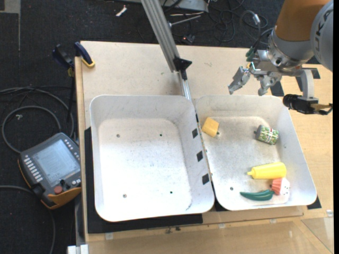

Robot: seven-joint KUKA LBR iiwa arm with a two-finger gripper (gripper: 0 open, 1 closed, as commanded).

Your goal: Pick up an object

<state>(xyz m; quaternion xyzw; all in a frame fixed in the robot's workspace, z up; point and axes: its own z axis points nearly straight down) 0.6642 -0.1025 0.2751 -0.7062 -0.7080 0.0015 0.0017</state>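
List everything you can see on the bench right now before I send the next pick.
block: 1, yellow, right bin, upper left
can: 1, green and white, right bin, upper right, lying on its side
bottle: 1, yellow, right bin, lower right
pepper: 1, green, right bin, front edge
toy: 1, red and white, right bin, beside the pepper
bins: 2, white, side by side on the bench
control pad: 1, grey and orange, left of the bench
gripper: 1, grey, open, above the right bin's far rim, holding nothing
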